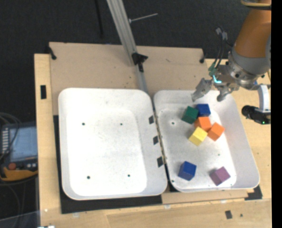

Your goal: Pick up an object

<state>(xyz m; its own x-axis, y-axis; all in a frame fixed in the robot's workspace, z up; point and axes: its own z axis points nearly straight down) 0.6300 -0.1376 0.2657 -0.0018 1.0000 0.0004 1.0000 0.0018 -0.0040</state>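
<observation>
The tool [210,93] hangs with its fingers spread apart and nothing between them, just above the green block [190,114] and a blue block [203,109]. These sit in the right bin [243,141] with orange, yellow, purple and another blue block.

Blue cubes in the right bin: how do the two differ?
The upper blue cube sits in the cluster near the bin's far end, pressed against the green cube and an orange cube; the lower blue cube stands alone near the front edge. The upper one lies just below the gripper; the lower one is far from it. The lower one looks a deeper blue. Both look about the same size and lie in the right bin.
</observation>
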